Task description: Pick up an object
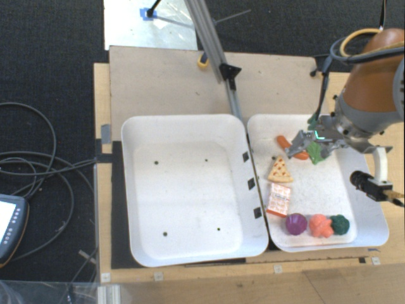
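— While the arm point(373, 75) leans in from the right, where's the gripper point(311, 145)?

— Low over the right bin point(367, 233), upper part, near the back wall. Tips sit right by an orange-red piece point(292, 147) and a small green piece point(316, 155).

— Holding either?

— Can't tell. Both pieces lie at the tips, but the fingers' spread is too small and cluttered to read, so open vs closed = unknown.

— Other stuff in that bin?

— Yep. Just below the gripper, a pizza-slice toy point(280, 171), yellowish w/ red dots. Under that a small pink-and-white packet point(278, 199), close to the bin's left wall. Along the front edge, three in a row: purple round item point(295, 223), orange-pink lumpy one point(321, 226), dark green one point(340, 224), the last two touching or nearly so.

— Left bin point(136, 233)?

— White, shallow, w/ a few dark dots on the floor. Bins sit side by side, rims touching, black clips at the seam.

— Around the bench?

— Grey pole point(205, 27) slants in from the top, ending by the seam. Black cables point(38, 176) on the dark floor at left.
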`<action>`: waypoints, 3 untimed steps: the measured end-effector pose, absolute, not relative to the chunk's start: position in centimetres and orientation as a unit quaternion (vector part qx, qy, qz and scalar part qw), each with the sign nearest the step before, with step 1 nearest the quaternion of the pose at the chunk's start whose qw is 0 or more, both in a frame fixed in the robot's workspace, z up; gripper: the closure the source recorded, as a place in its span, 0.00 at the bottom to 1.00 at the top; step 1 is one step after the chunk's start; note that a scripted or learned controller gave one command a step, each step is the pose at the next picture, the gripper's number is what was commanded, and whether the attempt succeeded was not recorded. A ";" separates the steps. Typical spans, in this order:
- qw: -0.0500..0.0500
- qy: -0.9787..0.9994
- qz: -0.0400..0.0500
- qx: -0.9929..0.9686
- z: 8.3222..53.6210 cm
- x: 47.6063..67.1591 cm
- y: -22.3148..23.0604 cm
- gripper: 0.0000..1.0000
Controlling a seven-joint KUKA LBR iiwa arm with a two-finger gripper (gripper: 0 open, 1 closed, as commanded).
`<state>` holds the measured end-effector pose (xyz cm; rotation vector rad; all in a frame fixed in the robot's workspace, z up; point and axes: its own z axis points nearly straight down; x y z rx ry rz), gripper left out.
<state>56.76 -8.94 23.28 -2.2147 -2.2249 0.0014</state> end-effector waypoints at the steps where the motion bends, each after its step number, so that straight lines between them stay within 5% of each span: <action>1: 0.000 -0.708 -0.001 -0.706 23.4 56.8 -9.0 0.00; 3: 0.001 -0.707 0.001 -0.707 13.9 56.5 -9.7 0.00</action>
